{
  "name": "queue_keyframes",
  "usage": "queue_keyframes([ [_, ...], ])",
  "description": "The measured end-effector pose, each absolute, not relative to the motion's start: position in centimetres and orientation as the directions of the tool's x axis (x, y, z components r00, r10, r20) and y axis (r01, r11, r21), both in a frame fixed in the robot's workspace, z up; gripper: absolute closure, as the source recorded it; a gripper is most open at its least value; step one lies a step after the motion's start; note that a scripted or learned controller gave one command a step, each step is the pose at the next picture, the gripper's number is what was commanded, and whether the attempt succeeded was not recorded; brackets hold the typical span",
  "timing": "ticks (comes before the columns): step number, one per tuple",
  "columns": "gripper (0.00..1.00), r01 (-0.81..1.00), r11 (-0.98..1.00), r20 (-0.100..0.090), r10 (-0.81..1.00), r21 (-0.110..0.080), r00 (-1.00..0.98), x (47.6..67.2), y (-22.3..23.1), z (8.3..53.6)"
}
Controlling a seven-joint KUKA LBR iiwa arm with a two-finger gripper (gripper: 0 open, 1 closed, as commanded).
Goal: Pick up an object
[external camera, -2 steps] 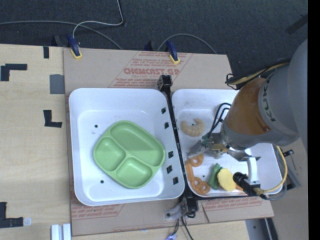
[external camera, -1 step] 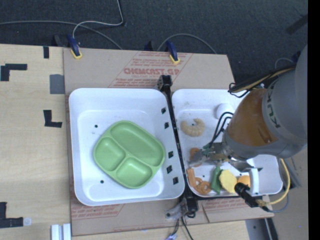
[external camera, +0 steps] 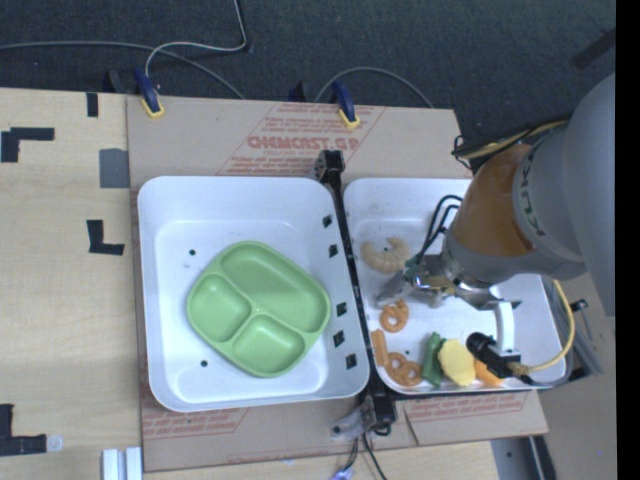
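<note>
Nearest you, along the front wall of the right-hand shallow white bin (external camera: 520, 383), you have a cluster of toy food: a yellow lemon-shaped piece (external camera: 459, 362) with a green leafy piece (external camera: 433, 358) touching its left side, an orange carrot-like piece (external camera: 488, 372) at its right, and a brown pretzel (external camera: 404, 370) beside an orange stick (external camera: 379, 347) near the bin's front-left corner. A little further back you see a second brown pretzel (external camera: 393, 316) lying alone on the bin floor.

Just behind and to the right of that pretzel, the two-finger gripper (external camera: 412, 280) sits low in the bin, at the end of the grey arm with its orange band (external camera: 490, 213). You cannot tell from this angle how far the claw is spread, and nothing is visibly caught in it. A pale beige, bread-like piece (external camera: 384, 254) lies just beside the gripper's tip, on its far left.

In the left-hand white bin (external camera: 160, 208) a green plastic three-compartment plate (external camera: 258, 309) lies flat. Beyond both bins you see brown cardboard (external camera: 290, 138) held by two blue-and-yellow clamps (external camera: 149, 95).
</note>
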State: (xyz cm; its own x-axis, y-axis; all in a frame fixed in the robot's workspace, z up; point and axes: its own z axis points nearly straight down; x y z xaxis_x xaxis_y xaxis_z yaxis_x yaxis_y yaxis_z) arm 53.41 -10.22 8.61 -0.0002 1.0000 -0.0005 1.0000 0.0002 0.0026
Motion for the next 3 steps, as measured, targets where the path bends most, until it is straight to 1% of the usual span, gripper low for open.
queue_keyframes([
  [1,0.00,1.000,0.000,-0.003,1.000,0.003,0.000,53.7,-9.6,8.6],
  [2,0.00,1.000,0.001,-0.002,1.000,0.006,-0.001,50.8,-9.7,8.6],
  [3,0.00,1.000,0.001,-0.001,1.000,0.003,-0.001,55.2,-9.5,8.6],
])
